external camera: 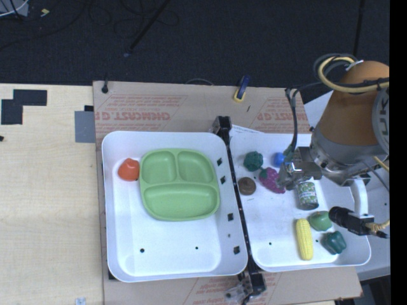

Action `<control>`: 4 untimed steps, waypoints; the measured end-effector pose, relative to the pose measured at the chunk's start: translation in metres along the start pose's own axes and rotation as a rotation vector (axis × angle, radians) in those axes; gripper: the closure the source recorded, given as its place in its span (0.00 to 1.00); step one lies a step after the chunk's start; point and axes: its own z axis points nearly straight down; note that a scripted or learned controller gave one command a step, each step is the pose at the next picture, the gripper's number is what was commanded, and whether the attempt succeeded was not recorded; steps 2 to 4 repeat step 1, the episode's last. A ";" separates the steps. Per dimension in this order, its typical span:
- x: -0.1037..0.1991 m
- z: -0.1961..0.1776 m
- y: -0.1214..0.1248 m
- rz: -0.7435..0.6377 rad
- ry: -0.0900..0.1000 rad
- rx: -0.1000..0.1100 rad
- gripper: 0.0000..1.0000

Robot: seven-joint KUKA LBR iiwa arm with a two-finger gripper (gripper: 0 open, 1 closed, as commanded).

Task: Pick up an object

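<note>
From above, two white bins sit side by side on the bench. The left bin (121,246) holds two things: one green divided plate (179,184) and one small orange cup (129,169) touching the plate's left edge.

The right bin (273,253) holds more. There is one dark green lump (254,160) at the far left, one small blue piece (278,159) just right of it, one brown disc (246,185), one purple bunch (273,180), one upright can (307,194), one yellow corn cob (304,238), one light green piece (320,220) and one teal piece (334,241) near the right corner.

The gripper (296,170) hangs over the right bin, between the purple bunch and the can. Whether it is wide, narrow or holding anything cannot be told.
</note>
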 end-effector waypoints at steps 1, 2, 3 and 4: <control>0.004 0.000 0.002 -0.001 0.000 0.001 1.00; 0.004 0.000 0.002 -0.001 0.000 0.001 1.00; 0.004 0.000 0.002 -0.001 0.000 0.001 1.00; 0.004 0.000 0.002 -0.001 0.000 0.001 1.00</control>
